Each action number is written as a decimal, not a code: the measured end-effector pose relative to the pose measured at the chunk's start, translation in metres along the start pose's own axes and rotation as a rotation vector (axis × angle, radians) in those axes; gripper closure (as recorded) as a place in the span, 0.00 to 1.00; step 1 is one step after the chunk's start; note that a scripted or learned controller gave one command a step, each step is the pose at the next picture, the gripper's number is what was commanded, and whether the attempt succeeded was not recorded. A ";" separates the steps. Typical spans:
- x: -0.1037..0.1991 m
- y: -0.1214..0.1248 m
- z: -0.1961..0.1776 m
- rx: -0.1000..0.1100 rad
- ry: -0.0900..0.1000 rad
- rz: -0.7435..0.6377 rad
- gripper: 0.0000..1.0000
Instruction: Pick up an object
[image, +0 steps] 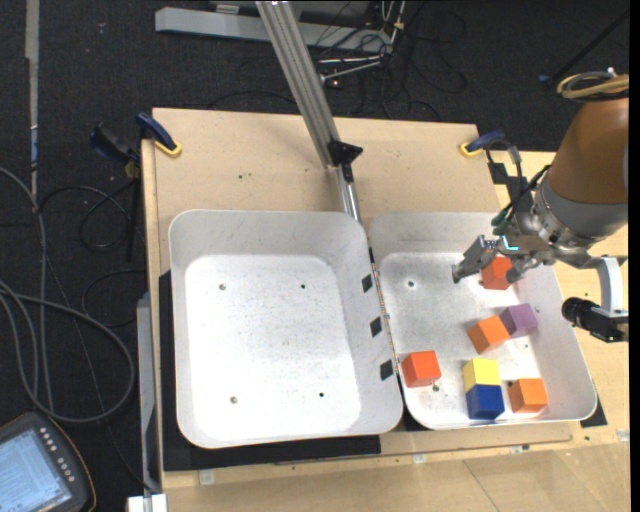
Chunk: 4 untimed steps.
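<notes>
Plainly unlabelled — orange block (496, 272) between fingers (470, 266)

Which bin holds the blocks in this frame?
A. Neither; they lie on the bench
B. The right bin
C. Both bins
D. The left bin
B: every block, such as the purple block and the blue block, lies in the right bin, while no blocks are in the left bin.

Tan wooden bench (260, 165) carrying two shallow white bins side by side. The left bin (195, 250) and right bin (425, 275) touch along their inner edges. Blue-and-yellow clamps (158, 133) grip the bench's far corners.
</notes>
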<state>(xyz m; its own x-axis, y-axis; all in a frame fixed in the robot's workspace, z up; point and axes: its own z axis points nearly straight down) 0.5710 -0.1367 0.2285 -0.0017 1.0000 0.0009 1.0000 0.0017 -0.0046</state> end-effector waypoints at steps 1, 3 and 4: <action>0.000 0.000 -0.002 -0.003 -0.001 0.002 0.00; -0.005 0.006 0.092 0.000 -0.001 0.002 0.00; -0.005 0.006 0.135 -0.002 -0.001 0.002 0.00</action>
<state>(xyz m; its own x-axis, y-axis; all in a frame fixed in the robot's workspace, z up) 0.5765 -0.1416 0.0930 0.0005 1.0000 0.0000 1.0000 -0.0005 -0.0027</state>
